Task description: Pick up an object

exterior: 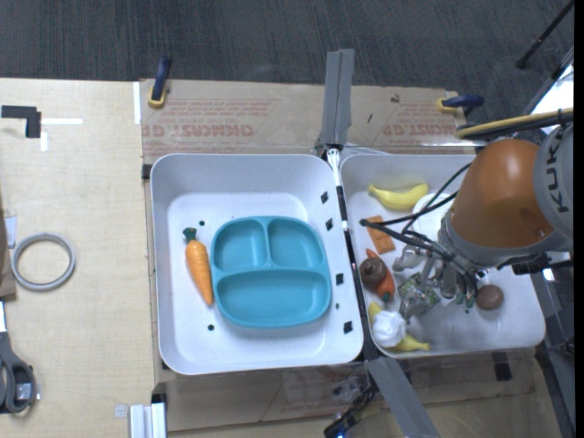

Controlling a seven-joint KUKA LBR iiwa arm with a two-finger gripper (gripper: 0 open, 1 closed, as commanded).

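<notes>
The right bin holds a yellow banana at the back, an orange piece, a brown round item with a red piece beside it, a white lump over a small yellow piece, and a brown ball. My gripper hangs low over the middle of this bin, between the brown round item and the brown ball. The arm's orange band covers the bin's rear right. In the left bin lie a blue divided plate and an orange carrot.
A grey divider post stands at the back between the bins. On the bench to the left lie a grey tape ring and scissors. Blue and yellow clamps hold the cardboard behind the bins.
</notes>
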